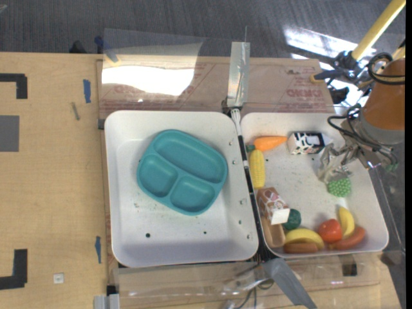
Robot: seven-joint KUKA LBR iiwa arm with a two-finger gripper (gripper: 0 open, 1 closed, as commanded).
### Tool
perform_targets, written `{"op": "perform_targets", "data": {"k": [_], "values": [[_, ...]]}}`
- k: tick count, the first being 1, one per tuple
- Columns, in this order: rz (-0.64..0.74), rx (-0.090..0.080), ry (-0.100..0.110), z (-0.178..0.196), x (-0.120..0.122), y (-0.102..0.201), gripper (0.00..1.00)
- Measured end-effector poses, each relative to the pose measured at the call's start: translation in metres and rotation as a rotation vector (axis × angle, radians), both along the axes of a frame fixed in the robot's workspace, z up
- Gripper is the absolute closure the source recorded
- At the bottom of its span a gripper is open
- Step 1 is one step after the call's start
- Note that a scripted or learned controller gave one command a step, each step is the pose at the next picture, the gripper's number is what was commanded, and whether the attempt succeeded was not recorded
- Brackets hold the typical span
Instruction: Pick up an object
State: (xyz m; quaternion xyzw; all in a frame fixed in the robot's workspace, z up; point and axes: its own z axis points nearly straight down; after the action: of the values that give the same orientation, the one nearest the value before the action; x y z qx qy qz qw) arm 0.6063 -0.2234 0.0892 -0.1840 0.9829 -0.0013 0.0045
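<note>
My gripper [336,163] hangs over the right side of the right bin [380,206], reaching in from the right under the arm's orange band [386,105]. Its metal fingers [325,163] stand apart, open, with nothing between them. A green bumpy toy [339,187] lies just below the fingertips, apart from them. A black and white cow toy [306,141] sits to the gripper's left. Near it lie an orange carrot [270,143] and a yellow corn cob [257,167].
A teal divided plate [183,171] lies in the left bin [122,237]. The right bin's front holds a banana [304,237], a tomato [331,230], a second banana [347,220], a sausage [351,240] and a small box [273,205]. A divider wall [244,172] separates the bins.
</note>
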Motion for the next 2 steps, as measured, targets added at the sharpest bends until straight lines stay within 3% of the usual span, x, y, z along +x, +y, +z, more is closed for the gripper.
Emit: {"op": "perform_targets", "data": {"k": [1,2], "values": [[0.374,-0.003,-0.002,-0.001,0.029,0.001,1.0],[0.801,-0.01,-0.007,0.115,0.053,0.001,1.0]]}}
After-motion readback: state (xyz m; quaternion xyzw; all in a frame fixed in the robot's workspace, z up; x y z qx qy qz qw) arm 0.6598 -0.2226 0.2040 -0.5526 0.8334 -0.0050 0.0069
